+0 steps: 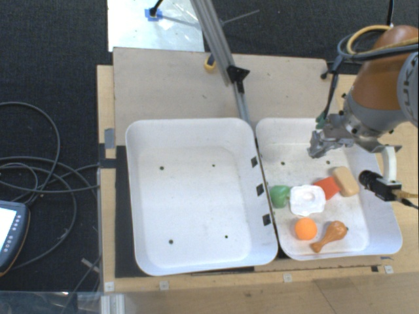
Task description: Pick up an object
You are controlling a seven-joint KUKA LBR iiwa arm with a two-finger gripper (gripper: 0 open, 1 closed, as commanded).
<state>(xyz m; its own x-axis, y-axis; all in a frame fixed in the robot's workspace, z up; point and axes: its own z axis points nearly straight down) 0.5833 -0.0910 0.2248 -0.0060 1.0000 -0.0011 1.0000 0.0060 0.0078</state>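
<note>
Both bins (190, 195) look like smooth white plastic with a faint sheen. The tabletop (170, 84) is matt, pale board. The floor (52, 57) at left is dark rough carpet. The pole (213, 25) at upper centre looks like brushed metal.

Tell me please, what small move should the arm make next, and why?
Probably move the gripper toward the near side of the right bin and lower it over the orange ball. The gripper hangs above bare bin floor with nothing between its fingers, while the ball sits apart from the white object and green piece.
</note>
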